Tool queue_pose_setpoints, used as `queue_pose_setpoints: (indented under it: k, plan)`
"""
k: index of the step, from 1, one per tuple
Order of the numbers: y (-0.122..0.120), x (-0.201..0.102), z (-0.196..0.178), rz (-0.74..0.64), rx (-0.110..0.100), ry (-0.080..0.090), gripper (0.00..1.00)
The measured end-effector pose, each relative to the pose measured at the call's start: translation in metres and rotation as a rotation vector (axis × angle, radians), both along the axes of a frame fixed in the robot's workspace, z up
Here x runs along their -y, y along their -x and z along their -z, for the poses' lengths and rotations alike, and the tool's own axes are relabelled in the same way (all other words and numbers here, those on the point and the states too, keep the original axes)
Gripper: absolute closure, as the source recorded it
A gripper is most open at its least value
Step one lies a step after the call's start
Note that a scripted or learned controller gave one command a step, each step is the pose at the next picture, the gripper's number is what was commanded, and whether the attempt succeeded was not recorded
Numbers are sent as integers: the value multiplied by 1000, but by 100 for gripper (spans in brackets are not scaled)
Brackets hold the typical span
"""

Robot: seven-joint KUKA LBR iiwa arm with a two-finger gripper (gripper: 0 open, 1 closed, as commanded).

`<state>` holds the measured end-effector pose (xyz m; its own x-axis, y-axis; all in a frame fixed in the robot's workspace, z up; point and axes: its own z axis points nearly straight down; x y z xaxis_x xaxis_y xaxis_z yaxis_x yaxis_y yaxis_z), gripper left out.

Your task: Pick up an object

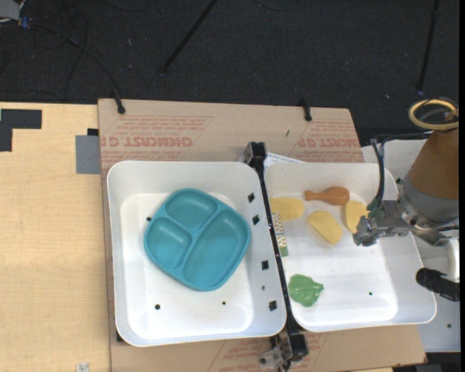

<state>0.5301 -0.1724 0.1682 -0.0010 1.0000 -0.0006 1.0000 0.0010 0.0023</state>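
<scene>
The right bin (pixel 387 301) holds a yellow piece (pixel 287 208) at its left, a second yellow piece (pixel 325 227) in the middle, a third yellow piece (pixel 355 212) further right, a brown drumstick-shaped toy (pixel 328 196) near the back and a green leafy toy (pixel 304 290) at the front left. My gripper (pixel 364 232) is low over the right part of this bin, just below the third yellow piece and right of the middle one. Nothing shows between its fingers.
The left bin (pixel 132 301) bears a teal divided plate (pixel 197 239). A black divider with clips (pixel 268 246) runs between the bins. Cardboard lies under both bins. The arm's grey body and orange band (pixel 438 161) stand over the right bin's right rim.
</scene>
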Motion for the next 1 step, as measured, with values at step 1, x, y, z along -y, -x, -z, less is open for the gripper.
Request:
queue_pose_setpoints:
  k: [1]
  plan:
    - [-1, 1, -53, 0, 1, 0, 100]
